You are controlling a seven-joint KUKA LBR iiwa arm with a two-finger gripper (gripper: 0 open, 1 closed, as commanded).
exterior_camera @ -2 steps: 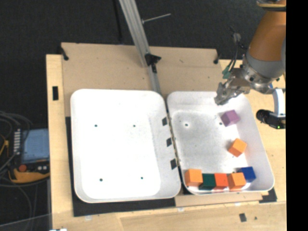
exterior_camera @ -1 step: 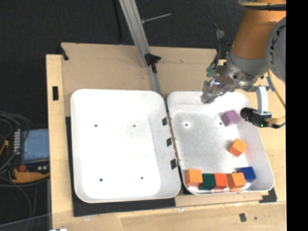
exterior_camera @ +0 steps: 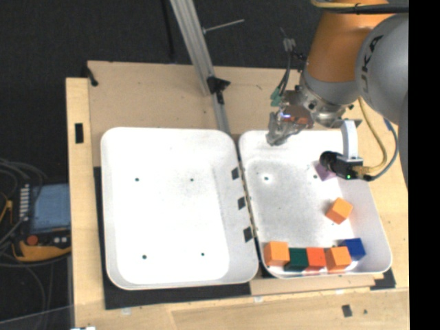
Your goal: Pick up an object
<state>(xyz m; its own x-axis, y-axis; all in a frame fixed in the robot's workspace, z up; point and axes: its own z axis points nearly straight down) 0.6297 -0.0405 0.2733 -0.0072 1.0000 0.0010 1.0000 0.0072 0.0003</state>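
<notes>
Your left bin [exterior_camera: 172, 205] has no blocks in it, while in the right bin [exterior_camera: 302, 184] they crowd the near edge: an orange block [exterior_camera: 276, 252], a green one [exterior_camera: 298, 258], two more orange, a blue block [exterior_camera: 353, 247], and a lone orange block [exterior_camera: 338, 210] further in. That packed row could defeat a grab, since neighbours leave no room. Your pincer [exterior_camera: 280, 130] hangs over the bin's far rim, well apart from them, gripping nothing; I cannot tell its opening.
</notes>
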